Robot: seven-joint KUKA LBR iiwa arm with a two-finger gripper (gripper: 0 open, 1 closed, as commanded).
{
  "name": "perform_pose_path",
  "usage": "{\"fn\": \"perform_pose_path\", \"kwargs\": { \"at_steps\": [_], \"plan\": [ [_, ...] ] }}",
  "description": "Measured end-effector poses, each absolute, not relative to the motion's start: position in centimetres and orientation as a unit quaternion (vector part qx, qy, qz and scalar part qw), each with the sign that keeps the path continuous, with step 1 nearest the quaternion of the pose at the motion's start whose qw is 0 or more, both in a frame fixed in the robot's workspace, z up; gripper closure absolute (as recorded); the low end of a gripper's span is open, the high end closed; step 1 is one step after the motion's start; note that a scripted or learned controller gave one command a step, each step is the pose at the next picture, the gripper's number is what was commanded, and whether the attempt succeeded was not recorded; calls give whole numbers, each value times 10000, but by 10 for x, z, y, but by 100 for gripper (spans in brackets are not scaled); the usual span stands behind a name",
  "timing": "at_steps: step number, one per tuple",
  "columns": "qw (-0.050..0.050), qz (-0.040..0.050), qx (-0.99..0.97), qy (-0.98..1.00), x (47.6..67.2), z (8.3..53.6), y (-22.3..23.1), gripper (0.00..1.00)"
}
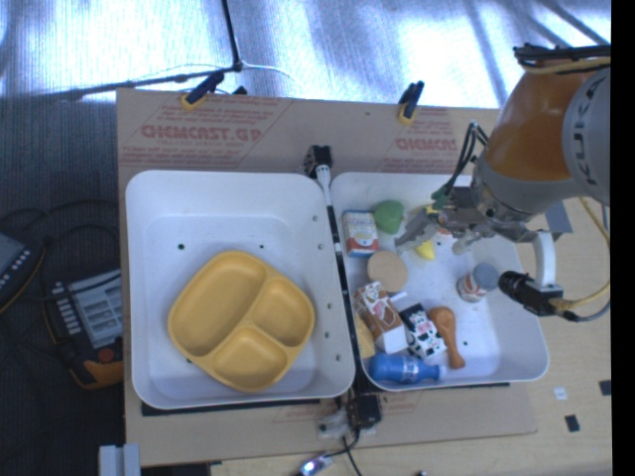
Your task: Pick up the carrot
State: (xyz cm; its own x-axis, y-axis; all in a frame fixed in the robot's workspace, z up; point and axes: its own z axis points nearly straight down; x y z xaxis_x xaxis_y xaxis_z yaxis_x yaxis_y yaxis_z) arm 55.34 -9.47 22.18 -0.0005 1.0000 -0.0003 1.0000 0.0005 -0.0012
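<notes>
Nearest you, at the front edge of the right bin, lies a blue bottle on its side, with a black-and-white cow-patterned carton just behind it. Your target, the carrot, rests beside that carton toward the right, slanting from the bin's middle down to its front wall. To the left of the carton you have a small patterned snack box, and behind that a round tan disc. Further back sit a small orange-and-white packet against the divider and a green rounded piece. A little yellow item and a small round red-and-grey piece lie nearer the arm.

Look at the left bin: it holds a yellow three-compartment tray, set at an angle.

Your pincer hangs over the back of the right bin, well apart from the carrot; whether it is wide or narrow you cannot tell from this angle. Both bins stand on a brown board on the worktop.
</notes>
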Motion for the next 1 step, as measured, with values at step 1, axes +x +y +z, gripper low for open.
{"fn": "perform_pose_path", "kwargs": {
  "at_steps": [1],
  "plan": [
    [-36, -18, -6701, -7423, 539, 89, -127, 0]
  ]
}}
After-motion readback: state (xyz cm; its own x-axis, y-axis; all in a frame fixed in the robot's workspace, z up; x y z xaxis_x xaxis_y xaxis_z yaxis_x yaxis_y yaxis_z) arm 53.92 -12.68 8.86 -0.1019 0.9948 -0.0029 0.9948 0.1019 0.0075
